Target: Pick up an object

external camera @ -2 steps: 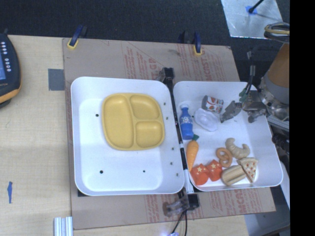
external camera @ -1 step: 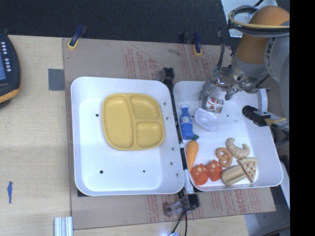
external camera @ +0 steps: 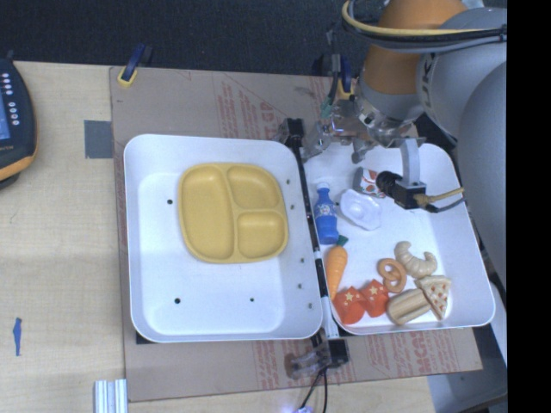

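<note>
Two white bins side by side on the counter (external camera: 60, 256), a clamp at the seam to keep them from sliding.

Left bin (external camera: 155, 308): just a yellow plate (external camera: 232, 211), flat and a little toward the far side, likely meant as a drop spot.

Right bin (external camera: 469, 265): all the candidates. Blue bottle (external camera: 325, 216) and carrot (external camera: 335, 268) lying along the left wall; white cup (external camera: 360, 208) near the middle; tomatoes (external camera: 362, 300), pretzel (external camera: 392, 272), croissant (external camera: 417, 259), hot dog (external camera: 408, 306) and pizza slice (external camera: 438, 295) bunched at the near right corner, touching, so harder to single out.

Arm (external camera: 405, 41) poised over the far end of the right bin, gripper (external camera: 379, 157) low beside the cup. Nothing seen between the jaws; open or closed, impossible to tell. Probably lining up on the cup, the nearest loose piece.
</note>
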Robot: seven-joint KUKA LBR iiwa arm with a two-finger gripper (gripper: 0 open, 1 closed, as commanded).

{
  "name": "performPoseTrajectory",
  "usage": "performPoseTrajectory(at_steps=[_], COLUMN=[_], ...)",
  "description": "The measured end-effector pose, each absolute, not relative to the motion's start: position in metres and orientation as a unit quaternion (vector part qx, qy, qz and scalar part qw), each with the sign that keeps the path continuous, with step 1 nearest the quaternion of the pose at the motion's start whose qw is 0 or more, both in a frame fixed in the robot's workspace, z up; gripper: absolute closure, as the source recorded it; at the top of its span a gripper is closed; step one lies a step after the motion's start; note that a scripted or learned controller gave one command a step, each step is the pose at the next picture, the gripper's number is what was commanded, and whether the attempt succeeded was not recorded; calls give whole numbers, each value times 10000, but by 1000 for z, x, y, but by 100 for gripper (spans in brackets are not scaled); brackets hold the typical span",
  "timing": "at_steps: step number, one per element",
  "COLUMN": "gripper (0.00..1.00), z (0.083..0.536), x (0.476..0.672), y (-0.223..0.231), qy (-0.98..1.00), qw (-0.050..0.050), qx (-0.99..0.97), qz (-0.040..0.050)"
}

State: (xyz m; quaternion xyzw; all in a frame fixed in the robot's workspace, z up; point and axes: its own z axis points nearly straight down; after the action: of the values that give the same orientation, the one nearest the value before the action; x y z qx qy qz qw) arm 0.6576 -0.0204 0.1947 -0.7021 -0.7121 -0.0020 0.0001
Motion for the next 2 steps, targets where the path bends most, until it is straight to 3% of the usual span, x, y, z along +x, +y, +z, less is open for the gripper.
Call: performPoseTrajectory(at_steps=[1,2], gripper=[0,0], z=[191,164], x=[574,623], y=[-46,-194], qy=[-7076,-7045], qw=[35,-24], qx=[-7066,-7097], qz=[44,33])
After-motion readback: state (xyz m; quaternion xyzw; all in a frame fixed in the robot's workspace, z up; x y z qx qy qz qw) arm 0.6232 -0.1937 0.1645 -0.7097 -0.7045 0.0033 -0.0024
